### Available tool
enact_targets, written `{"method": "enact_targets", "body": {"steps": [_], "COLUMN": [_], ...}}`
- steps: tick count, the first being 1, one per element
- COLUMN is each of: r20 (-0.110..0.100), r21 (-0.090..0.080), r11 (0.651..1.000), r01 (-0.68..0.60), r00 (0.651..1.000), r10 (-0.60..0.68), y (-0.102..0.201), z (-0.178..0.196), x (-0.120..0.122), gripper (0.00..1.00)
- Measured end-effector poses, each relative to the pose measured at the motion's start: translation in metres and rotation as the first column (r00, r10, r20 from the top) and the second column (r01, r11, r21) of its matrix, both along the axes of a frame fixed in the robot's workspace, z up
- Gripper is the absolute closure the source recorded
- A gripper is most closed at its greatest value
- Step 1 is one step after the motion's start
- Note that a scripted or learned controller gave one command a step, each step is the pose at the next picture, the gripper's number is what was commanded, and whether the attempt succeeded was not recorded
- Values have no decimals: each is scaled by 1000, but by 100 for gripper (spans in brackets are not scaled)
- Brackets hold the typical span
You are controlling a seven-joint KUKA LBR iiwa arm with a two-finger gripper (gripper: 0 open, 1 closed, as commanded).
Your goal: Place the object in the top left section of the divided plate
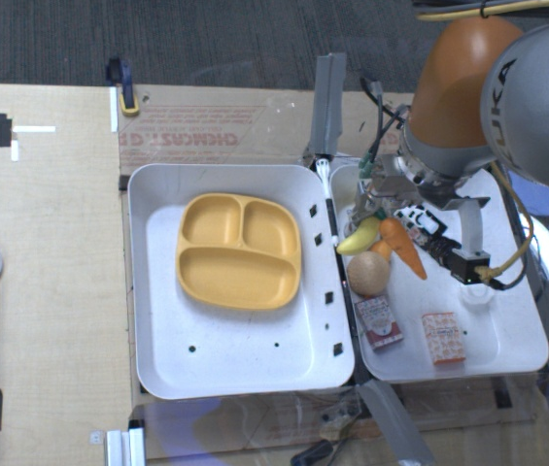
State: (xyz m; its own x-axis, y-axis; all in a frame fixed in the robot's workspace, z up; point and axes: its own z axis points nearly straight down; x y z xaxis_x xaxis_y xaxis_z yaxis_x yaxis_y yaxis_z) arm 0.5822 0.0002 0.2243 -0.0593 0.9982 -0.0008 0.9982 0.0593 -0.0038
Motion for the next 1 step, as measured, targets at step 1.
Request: {"method": "enact_targets", "body": {"steps": [1], "r20": [1], "r21": [-1], "r11": [998], "r01": [-65], "r00": [998], "r10": [65], "y": [58], "z": [-34], "x": [71], "gripper": [100]}}
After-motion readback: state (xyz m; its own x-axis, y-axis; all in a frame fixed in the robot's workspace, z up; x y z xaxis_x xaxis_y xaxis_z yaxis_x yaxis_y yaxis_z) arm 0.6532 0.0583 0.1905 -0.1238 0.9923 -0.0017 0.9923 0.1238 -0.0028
